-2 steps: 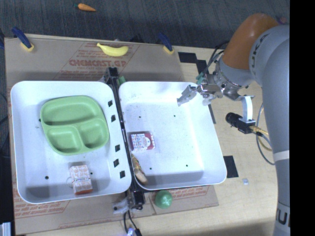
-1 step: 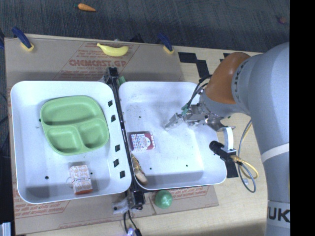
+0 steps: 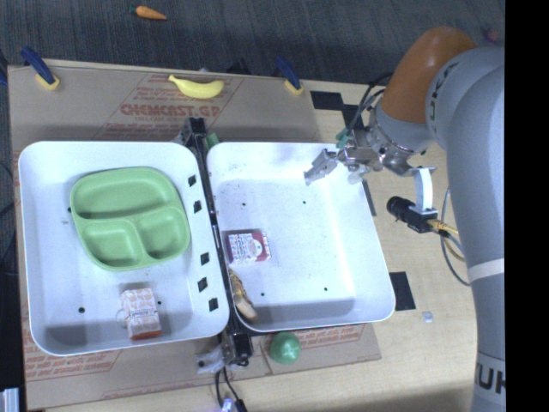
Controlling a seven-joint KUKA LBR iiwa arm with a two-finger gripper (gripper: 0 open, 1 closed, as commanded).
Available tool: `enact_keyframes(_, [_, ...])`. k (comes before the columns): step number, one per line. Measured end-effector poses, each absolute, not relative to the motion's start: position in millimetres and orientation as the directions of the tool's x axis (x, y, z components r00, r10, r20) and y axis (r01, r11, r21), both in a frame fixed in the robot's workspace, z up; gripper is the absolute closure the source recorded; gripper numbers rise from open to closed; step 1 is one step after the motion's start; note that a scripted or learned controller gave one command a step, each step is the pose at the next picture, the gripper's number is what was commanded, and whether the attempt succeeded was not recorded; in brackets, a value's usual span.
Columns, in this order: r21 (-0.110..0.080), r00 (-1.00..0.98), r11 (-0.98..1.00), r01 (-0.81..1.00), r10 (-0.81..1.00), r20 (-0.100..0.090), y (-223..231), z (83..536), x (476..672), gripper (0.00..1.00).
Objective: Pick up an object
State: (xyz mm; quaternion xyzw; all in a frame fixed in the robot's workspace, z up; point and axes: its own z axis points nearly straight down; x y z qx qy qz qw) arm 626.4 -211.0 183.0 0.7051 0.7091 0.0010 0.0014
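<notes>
A cardboard-covered desk [image 3: 343,350] carried two shallow white bins. Nearest, a small red-and-white packet [image 3: 247,247] lay in the right bin [image 3: 360,256]. Farther back, the grey arm's hand [image 3: 328,163] hovered over that bin's far edge, holding nothing; its opening was unclear.

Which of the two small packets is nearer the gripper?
The red packet in the right bin. The orange packet lies in the left bin, below the green tray, farther from the gripper.

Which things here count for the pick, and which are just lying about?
In play: end effector; red packet and peanut in right bin; green tray and snack pack in left bin.
Lying about: banana, green ball, carrot, clamps.
</notes>
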Motion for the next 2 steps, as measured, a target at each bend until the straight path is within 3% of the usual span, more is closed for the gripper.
enact_keyframes(1, [-0.004,-0.008,0.008,1.0,1.0,0.001,-163.4,90.8,606.5,0.0])
enact_keyframes(2, [0.0,-0.004,0.004,1.0,1.0,-0.001,-212.3,186.8,555.0,0.0])
